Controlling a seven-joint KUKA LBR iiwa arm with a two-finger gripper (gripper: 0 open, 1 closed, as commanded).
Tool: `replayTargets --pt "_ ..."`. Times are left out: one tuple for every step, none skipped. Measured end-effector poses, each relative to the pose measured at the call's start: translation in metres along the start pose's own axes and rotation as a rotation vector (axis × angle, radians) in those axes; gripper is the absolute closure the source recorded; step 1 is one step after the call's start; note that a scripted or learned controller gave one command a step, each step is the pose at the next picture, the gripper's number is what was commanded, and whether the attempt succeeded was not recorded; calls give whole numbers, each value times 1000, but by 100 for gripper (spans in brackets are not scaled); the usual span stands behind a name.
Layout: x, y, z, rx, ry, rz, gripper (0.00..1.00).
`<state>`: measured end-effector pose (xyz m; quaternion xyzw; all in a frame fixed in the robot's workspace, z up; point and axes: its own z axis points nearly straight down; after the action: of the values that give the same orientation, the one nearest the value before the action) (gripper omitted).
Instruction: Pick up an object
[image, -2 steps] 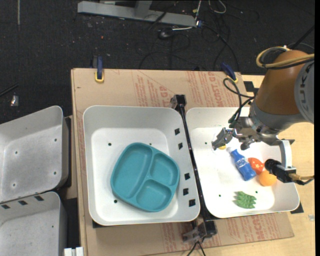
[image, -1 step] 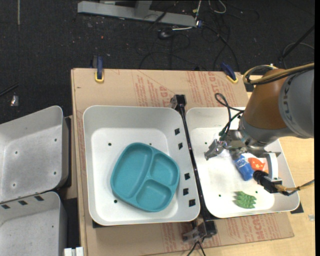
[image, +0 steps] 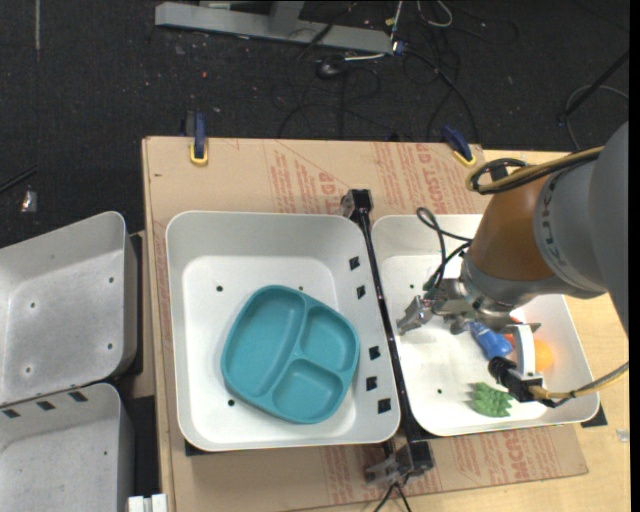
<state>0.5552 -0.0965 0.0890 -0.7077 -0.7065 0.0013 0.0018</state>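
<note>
Bins sit side by side on the bench: the left bin (image: 190, 260) holds a teal divided plate (image: 290, 352), lying flat a little toward its near side, and the right bin (image: 420, 405) holds the small things. The arm (image: 560, 225) reaches in from the right, its orange band (image: 505, 240) above the wrist, and the gripper (image: 418, 315) hangs low over the right bin's floor near its left wall. Its metal fingers (image: 411, 321) stand spread apart with nothing between them — released, not grasping. Just behind the wrist lie a blue object (image: 490, 343) and an orange object (image: 545, 355), close together and partly hidden by the arm's hardware; a green toy (image: 490, 400) lies apart from them, nearer the bin's front edge. Black cables (image: 440, 250) trail across the bin's back.
</note>
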Motion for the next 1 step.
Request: replayTargets --pt "0 1 -13 -4 0 1 100"
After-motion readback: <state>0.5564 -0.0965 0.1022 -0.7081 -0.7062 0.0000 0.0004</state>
